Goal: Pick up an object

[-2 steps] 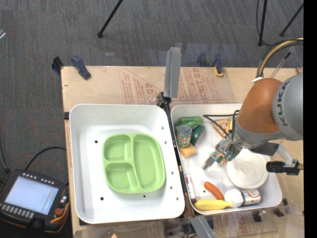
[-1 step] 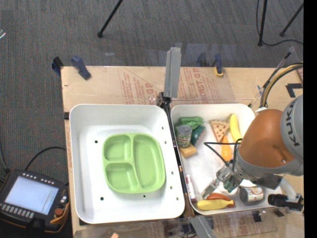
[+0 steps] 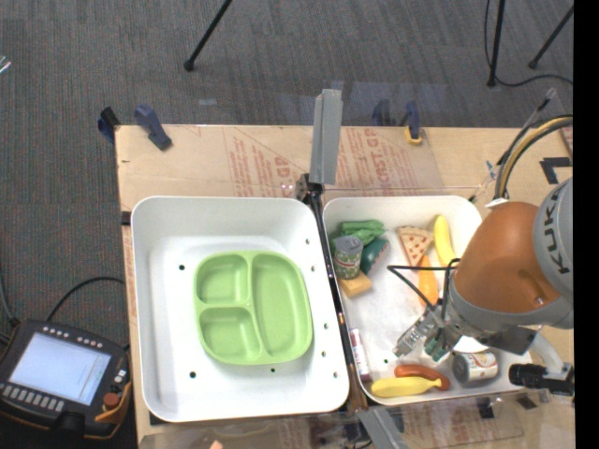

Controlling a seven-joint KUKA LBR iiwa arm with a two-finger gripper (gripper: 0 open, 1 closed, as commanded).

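1. I saw the tabletop (image 3: 225,162), a brown board, carrying two shallow white bins side by side.
2. The left bin (image 3: 154,251) held a green divided plate (image 3: 253,307) with three compartments, lying flat near the bin's middle.
3. The right bin (image 3: 393,209) held the loose items for picking.
4. Along its far side I noted a green soft item (image 3: 360,227), a small green-labelled can (image 3: 347,256) just beside it, and a tan block (image 3: 356,285) touching the can's near side.
5. A pizza slice (image 3: 415,244) lay to the right of those, with a yellow banana (image 3: 443,238) just beside it and an orange strip (image 3: 427,283) below.
6. At the near edge lay a second yellow banana (image 3: 400,388) with a red-orange item (image 3: 421,372) touching it.
7. A small can on its side (image 3: 474,367) lay near the near right corner.
8. A marker pen (image 3: 357,354) lay along the bin's left wall.
9. The arm (image 3: 505,265) reached in from the right, its orange band over the right bin.
10. The jaws (image 3: 423,339) hung low over the bin's near half, just above the red-orange item; I could not tell how far open they were or whether they held anything.
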